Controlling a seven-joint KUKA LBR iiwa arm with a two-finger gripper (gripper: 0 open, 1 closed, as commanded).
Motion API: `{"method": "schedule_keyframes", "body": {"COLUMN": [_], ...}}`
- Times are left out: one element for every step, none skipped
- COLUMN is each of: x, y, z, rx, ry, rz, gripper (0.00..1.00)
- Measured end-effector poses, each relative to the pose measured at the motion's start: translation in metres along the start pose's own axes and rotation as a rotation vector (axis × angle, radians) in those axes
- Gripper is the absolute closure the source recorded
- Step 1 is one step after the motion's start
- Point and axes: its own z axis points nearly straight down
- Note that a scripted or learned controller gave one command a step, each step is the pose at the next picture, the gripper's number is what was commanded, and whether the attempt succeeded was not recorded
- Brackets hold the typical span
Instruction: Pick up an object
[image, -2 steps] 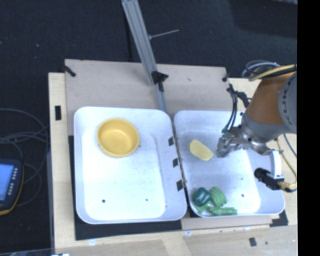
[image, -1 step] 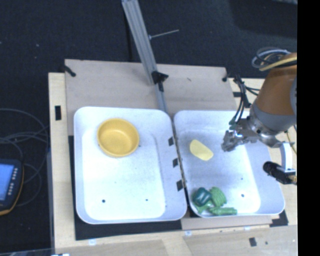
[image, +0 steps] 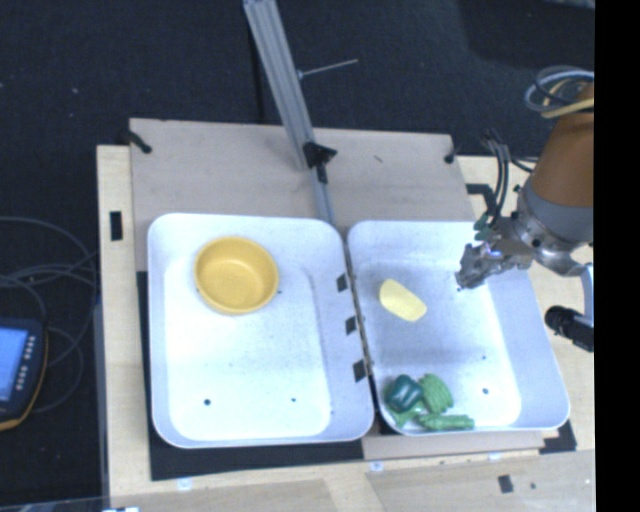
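A pale yellow oblong object (image: 402, 300) lies in the right bin (image: 520, 400), left of its middle. Green objects (image: 425, 400) are heaped at that bin's front edge, one a darker teal block. A yellow bowl (image: 236, 274) sits in the left bin (image: 180, 400) near its back left corner. My gripper (image: 472, 272) hangs over the right bin's back right part, to the right of the pale yellow object and apart from it. Nothing shows between its tips.
A grey metal post (image: 290, 100) slants up from the back between the two bins. Black clips (image: 350, 325) line the seam where the bins meet. A handheld device (image: 15, 365) with cables lies off the bench at the far left.
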Motion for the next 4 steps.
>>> {"method": "schedule_keyframes", "body": {"x": [0.057, 0.115, 0.161, 0.216], "y": [-0.009, -0.014, -0.009, -0.018], "z": [0.0, -0.001, -0.003, 0.007], "rx": [0.003, 0.003, 0.004, 0.005], "ry": [0.001, 0.002, 0.002, 0.001], "rz": [-0.004, -0.005, -0.004, -0.003], "gripper": [1.0, 1.0, 1.0, 1.0]}}
